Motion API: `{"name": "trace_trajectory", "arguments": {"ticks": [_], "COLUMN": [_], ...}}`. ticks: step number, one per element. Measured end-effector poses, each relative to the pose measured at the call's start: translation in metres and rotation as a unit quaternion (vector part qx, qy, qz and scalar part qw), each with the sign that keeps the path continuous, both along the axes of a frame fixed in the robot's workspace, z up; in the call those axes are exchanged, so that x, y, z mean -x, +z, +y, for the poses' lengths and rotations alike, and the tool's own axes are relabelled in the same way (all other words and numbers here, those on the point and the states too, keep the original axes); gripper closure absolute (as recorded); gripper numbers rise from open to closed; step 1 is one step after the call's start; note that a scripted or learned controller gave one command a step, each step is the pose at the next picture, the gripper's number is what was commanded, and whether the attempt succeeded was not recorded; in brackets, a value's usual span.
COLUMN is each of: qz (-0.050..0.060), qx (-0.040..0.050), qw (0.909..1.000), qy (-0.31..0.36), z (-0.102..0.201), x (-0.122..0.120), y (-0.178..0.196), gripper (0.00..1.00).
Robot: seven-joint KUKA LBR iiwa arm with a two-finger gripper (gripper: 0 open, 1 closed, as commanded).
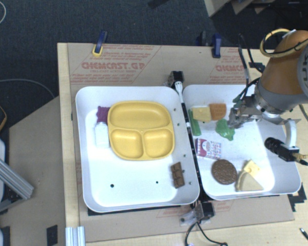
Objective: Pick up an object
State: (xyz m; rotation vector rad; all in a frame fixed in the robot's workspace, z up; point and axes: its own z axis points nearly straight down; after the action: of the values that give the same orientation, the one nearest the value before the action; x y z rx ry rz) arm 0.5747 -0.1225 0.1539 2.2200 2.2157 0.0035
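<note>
The green object (225,129) lies in the right bin (282,186), near its far left; the end effector (238,118) hovers just above its right side, grip state impossible to tell. Nothing looks lifted; grasping and raising remain.

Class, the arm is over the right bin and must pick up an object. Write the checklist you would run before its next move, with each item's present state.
1. Gripper is over the right bin: ok.
2. A target lies near it: ok, the green object sits just beside and below the gripper.
3. Gripper already holds something: cannot tell.
4. Target free of neighbours: ok, the tan block and pink packet lie apart from it.
5. Other items out of the way: ok, the brown disc and yellow tray are well off.
</note>
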Motion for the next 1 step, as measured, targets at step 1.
{"name": "trace_trajectory", "arguments": {"ticks": [1], "qz": [0.0], "qx": [0.0], "qw": [1.0], "qy": [0.001], "z": [-0.0053], "x": [-0.0042], "y": [0.0444], "gripper": [1.0]}}
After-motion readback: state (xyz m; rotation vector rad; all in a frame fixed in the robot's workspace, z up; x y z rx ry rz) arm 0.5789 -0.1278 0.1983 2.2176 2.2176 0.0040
